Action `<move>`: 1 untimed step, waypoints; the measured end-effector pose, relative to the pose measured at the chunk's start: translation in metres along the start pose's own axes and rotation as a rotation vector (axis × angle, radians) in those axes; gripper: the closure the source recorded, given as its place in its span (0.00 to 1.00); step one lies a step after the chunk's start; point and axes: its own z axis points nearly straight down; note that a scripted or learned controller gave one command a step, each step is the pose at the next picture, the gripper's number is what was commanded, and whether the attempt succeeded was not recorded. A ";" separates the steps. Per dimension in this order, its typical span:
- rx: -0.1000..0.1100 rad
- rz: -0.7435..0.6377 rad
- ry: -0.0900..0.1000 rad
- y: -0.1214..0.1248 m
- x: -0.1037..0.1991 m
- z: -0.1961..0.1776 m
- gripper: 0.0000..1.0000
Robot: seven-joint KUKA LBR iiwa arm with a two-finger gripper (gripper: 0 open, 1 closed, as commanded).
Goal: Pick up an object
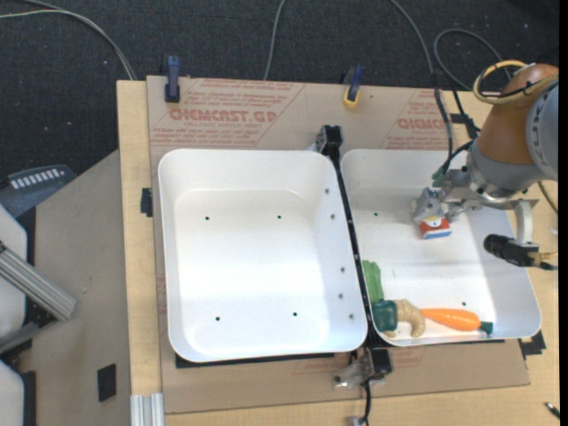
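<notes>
You have two shallow white plastic bins side by side on the cardboard-topped bench (133,238). The left bin (257,256) shows you only its bare white floor with a few small dark dots. The right bin (524,304) holds everything: along its near edge lies an orange plastic carrot (450,319) with a green tip, and just left of it a beige lumpy toy (410,317) touching a dark green block (384,313). A slim bright green piece (371,280) lies against the bin's left wall, just above the block.

Your grey arm with the orange band (508,131) reaches in from the right, and its two-finger gripper (432,209) sits low over the far middle of the right bin. A small red, white and blue object (434,229) is directly under the fingertips; it looks to be touching them, but you cannot tell from this angle whether the fingers are clamped on it or merely resting above it.
</notes>
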 end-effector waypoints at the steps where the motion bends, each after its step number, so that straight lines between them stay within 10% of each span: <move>1: -0.008 -0.008 0.002 0.027 0.092 -0.087 1.00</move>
